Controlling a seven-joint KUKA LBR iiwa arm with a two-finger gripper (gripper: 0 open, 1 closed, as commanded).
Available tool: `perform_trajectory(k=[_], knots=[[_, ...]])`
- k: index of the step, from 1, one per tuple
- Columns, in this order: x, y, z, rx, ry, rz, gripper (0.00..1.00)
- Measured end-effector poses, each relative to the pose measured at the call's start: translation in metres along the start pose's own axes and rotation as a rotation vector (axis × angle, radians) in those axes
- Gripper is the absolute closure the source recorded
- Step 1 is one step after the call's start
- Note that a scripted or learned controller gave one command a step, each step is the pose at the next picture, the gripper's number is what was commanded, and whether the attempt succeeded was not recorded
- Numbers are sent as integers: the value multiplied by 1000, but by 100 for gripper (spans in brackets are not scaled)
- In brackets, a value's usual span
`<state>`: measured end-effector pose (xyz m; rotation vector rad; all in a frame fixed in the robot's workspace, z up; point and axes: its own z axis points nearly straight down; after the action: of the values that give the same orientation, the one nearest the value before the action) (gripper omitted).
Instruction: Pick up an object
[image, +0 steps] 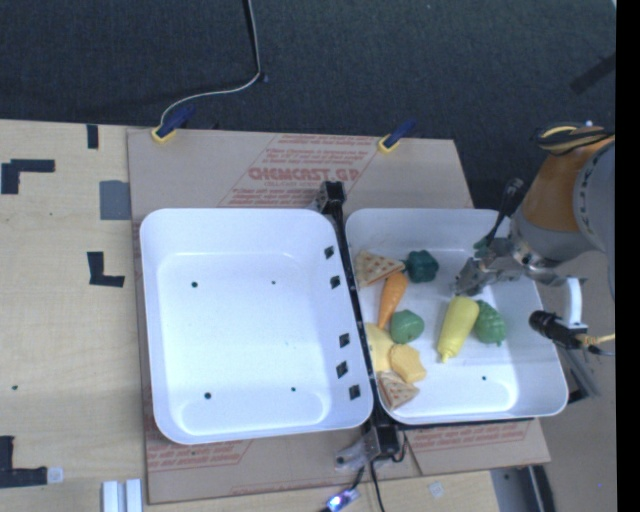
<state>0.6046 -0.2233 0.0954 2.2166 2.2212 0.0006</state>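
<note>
Grey arm leaned in from the frame's right over the right bin (530, 400).
Gripper (472, 283) hung just above the yellow corn (456, 326); couldn't tell its jaw state.

We had one camera, fixed above the bench (60, 300) and looking down on it at a slant. It stood far enough back to take in both white bins whole: the left bin (160, 235) sat at about nine o'clock from the middle of the picture, the right bin (545, 395) at about four. The dark floor (420, 60) ran across twelve o'clock, and the arm (565, 195) came in at three o'clock.
</note>
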Motion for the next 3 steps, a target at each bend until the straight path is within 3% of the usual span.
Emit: perform_trajectory(k=[1,2,3], knots=[[21,67,-8,-2,2,-4,100],[89,63,-197,-13,1,-6,100],[227,64,-137,8,8,-12,100]])
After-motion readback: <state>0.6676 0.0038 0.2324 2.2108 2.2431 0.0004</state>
